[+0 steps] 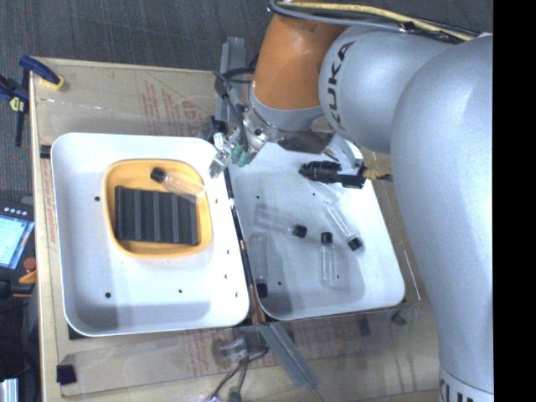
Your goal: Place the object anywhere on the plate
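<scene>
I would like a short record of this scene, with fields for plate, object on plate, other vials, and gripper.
plate: yellow plate with dark ribbed centre, in left bin
object on plate: clear vial with black cap, lying at the plate's upper rim
other vials: several clear vials lying in right bin
gripper: gripper above the bins' shared edge

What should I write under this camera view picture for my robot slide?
A clear vial lies on the yellow plate in the left bin, while the gripper hovers near more vials in the right bin.
</scene>
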Tool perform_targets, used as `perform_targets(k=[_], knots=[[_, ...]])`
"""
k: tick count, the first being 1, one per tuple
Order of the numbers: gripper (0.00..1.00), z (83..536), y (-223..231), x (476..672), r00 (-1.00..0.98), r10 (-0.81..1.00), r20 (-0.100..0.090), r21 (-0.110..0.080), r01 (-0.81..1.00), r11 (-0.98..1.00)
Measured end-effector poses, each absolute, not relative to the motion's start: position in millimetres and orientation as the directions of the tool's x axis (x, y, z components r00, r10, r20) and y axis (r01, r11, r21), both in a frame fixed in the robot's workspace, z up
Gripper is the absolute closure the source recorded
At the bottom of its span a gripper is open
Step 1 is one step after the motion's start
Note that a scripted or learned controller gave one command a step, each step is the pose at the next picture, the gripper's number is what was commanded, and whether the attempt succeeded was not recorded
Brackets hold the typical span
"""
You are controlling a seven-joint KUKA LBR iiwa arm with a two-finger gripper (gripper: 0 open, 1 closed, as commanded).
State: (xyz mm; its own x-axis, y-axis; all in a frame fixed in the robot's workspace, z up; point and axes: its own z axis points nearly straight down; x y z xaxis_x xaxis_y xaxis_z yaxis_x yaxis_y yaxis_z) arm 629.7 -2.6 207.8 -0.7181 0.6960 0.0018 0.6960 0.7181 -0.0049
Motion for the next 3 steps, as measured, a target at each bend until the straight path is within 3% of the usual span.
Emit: perform_targets(k=[1,2,3], knots=[[1.00,279.4,18.7,645.8,-0.764,0.646,-0.001,0.000,0.646,0.764],[1.00,192.6,7.5,617.3,-0.913,0.407,0.003,-0.002,0.407,0.913],[1.00,288.2,36.7,635.1,-0.977,0.215,-0.003,0.000,0.215,0.977]])
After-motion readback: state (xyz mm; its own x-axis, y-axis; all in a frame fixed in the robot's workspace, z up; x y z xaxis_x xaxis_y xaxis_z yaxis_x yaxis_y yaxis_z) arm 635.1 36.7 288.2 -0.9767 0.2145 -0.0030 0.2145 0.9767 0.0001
